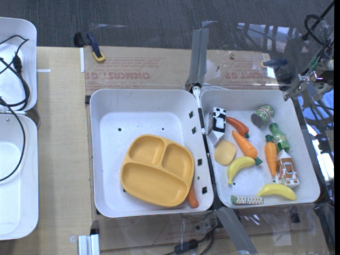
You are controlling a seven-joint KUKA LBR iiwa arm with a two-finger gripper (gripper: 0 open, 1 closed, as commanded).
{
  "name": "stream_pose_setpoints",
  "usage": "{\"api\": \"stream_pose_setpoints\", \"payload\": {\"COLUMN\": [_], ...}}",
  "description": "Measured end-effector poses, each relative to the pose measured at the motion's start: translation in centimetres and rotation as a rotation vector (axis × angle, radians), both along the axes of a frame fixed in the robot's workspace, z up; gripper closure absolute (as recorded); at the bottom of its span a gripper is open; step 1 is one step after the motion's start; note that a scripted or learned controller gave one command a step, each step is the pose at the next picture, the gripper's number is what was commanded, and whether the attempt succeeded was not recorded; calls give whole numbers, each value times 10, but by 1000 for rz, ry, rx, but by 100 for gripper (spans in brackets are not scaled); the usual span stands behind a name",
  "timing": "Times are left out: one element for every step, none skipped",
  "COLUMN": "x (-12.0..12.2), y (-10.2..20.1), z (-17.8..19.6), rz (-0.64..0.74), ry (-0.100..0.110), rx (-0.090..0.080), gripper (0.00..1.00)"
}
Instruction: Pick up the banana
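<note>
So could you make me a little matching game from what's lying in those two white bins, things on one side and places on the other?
Things:
1. yellow divided plate
2. black and white cow toy
3. green can
4. small juice carton

Places:
A. near the right bin's right wall
B. by the divider, top of the right bin
C. left bin
D. upper right of the right bin

Pairs: 1-C, 2-B, 3-D, 4-A

Red print runs across the brown cardboard sheet [159,68] lying behind the two bins on the table [58,142], upside down from here; the letters look like "CHEMCAST GP", repeated in two lines, though I can't be sure of every letter. The small carton [287,172] in the right bin [309,158] carries orange markings too small to read
</note>
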State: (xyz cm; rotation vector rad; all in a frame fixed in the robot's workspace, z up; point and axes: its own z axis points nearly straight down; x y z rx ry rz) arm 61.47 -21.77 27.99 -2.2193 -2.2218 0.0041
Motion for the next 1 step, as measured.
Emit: {"api": "stream_pose_setpoints", "payload": {"x": [-65], "y": [102], "z": [-60], "rz": [-5], "ry": [2], "rx": [1], "gripper": [0]}}
